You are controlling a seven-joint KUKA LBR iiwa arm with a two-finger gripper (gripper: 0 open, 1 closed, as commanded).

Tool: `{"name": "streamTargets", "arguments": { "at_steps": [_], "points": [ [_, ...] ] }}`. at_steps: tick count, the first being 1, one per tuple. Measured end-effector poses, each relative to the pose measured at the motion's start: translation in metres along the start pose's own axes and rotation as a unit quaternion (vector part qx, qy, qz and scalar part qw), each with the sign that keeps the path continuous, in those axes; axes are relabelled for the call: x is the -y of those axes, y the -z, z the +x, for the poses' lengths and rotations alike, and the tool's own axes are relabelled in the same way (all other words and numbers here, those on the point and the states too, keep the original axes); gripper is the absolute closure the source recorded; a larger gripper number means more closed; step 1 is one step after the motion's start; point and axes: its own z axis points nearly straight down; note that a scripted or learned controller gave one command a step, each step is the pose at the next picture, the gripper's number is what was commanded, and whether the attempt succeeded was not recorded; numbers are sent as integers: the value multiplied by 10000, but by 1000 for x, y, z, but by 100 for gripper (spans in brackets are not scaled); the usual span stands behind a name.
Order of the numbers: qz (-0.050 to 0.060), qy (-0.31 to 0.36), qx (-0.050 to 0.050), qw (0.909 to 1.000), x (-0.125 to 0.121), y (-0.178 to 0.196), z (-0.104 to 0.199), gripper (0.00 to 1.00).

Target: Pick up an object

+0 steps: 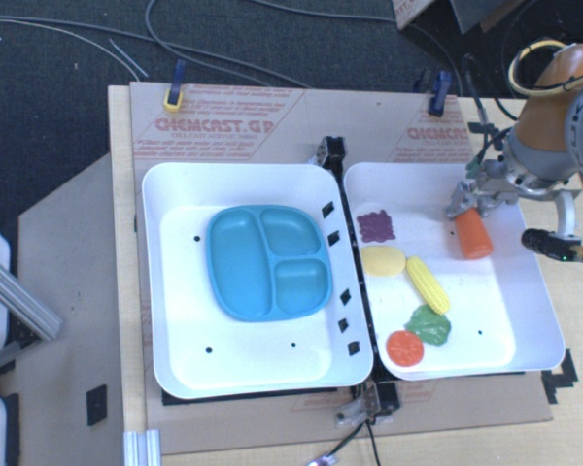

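Observation:
My gripper (pixel 478 202) hangs over the far right part of the right bin (pixel 525 309). An orange, carrot-like piece (pixel 473 235) lies right below it, its upper end meeting the gripper's tip. I cannot tell whether that piece is gripped. To its left in the same bin lie a purple piece (pixel 376 225), a pale yellow oval piece (pixel 383 260), a yellow corn cob (pixel 428 284), a green leafy piece (pixel 433 326) and a red round piece (pixel 404 349).
The left bin (pixel 175 338) holds a blue divided plate (pixel 269 261). A black divider with clips (pixel 342 260) runs between the bins. The arm's grey body with its orange band (pixel 554 95) stands at the right, and cables (pixel 476 76) run behind the right bin.

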Motion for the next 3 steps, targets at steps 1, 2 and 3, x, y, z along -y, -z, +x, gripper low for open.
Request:
{"name": "streamTargets", "arguments": {
  "at_steps": [1, 2, 3],
  "points": [
    [-20, -12, 8, 10000, 1, 57, -9, 100],
    [-23, -10, 8, 10000, -2, 102, -10, 100],
    [-28, -8, 8, 10000, -10, 150, -5, 100]
  ]
}}
